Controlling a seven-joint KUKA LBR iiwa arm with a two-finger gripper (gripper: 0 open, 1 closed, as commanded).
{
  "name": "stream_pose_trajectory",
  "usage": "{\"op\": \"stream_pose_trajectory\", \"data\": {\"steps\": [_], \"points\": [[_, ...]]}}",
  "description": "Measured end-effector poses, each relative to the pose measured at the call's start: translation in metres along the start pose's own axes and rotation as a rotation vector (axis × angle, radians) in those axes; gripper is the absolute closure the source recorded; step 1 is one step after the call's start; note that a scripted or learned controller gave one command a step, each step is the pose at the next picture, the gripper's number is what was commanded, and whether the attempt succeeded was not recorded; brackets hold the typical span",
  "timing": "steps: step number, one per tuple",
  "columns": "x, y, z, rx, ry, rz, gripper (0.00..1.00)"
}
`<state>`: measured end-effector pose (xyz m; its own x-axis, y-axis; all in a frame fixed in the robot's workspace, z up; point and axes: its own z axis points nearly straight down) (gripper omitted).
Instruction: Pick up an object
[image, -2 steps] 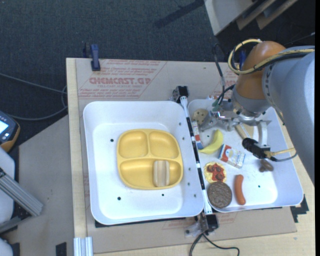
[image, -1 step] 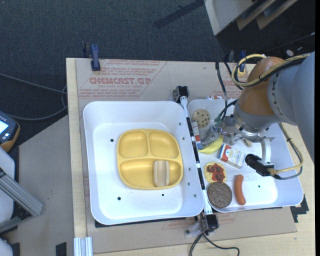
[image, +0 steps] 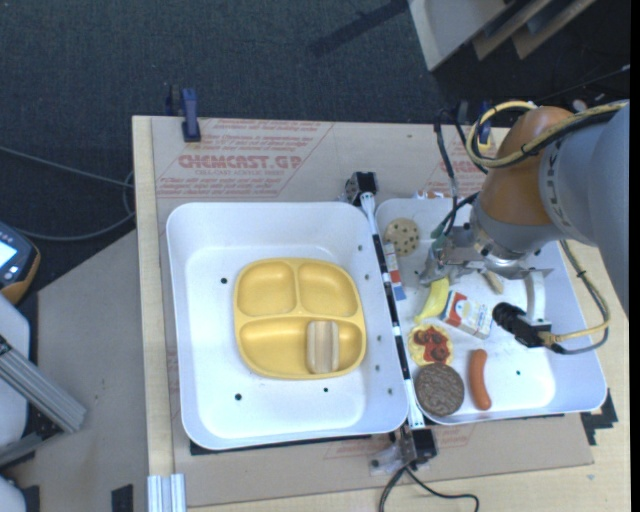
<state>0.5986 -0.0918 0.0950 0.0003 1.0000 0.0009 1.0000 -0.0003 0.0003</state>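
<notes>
**Gripper low over the right bin, its grip hidden**

The arm (image: 575, 165) comes in from the right and covers the upper right of the right bin (image: 570, 375), so anything lying beneath it is hidden. The gripper (image: 443, 262) hangs under the wrist as a tangle of grey metal against the white floor. From this slant it cannot be told whether it is open or closed, and nothing can be made out in its grasp. Whether it touches the bin floor is also unclear.

The nearest thing is a banana (image: 435, 298), just below the gripper and close to the bin's left wall. It is small, pale yellow and tilted, and its upper end runs up to the metal of the gripper. Whether the two touch cannot be told.

Just right of the banana lies a carton (image: 466, 314), white with red print, set at an angle. The print is too small to read. A cookie (image: 403, 235), round and tan with dark specks, sits in the bin's upper left corner. Below the banana is a yellow disc (image: 432, 343) with red pieces on it, then a round brown patty (image: 440, 389) at the lower edge. A reddish sausage (image: 480, 379) lies upright just right of the patty.

In the left bin (image: 200, 330) rests a yellow plate (image: 262, 288) with three compartments. A tan bun (image: 322, 346) lies in the lower one.
</notes>
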Motion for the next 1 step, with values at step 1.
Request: {"op": "stream_pose_trajectory", "data": {"steps": [1], "points": [[0.0771,0.0442,-0.0968,-0.014,0.001,-0.010,1.00]]}}
